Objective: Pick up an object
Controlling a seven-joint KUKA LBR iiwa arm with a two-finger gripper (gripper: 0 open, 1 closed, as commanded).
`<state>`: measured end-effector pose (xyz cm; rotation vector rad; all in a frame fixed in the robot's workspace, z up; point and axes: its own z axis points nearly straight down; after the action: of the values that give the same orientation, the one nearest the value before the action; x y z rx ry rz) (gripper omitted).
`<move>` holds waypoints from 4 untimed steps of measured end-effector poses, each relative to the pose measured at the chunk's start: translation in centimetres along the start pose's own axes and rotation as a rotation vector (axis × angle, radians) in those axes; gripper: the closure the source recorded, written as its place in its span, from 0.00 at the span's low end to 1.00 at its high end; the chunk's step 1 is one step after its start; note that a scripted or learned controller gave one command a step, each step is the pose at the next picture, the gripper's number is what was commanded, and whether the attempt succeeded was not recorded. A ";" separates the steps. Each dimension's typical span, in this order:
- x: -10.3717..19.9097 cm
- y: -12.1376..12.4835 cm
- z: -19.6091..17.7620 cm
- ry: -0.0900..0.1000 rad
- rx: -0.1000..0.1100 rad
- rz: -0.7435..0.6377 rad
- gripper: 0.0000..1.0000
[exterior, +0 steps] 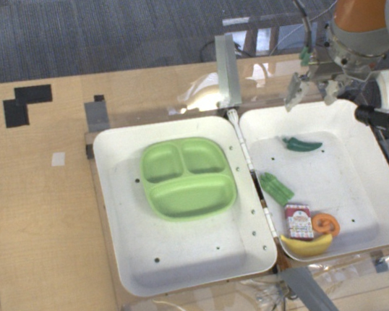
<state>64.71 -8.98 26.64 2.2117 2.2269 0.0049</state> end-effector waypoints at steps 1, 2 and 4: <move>-3.1 -3.1 9.7 0.000 0.001 -0.181 0.00; -7.8 -2.4 8.6 -0.002 -0.003 -0.131 0.00; -8.9 -4.3 9.0 -0.003 -0.009 -0.254 1.00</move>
<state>60.52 -17.95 17.67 1.9067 2.4813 0.0108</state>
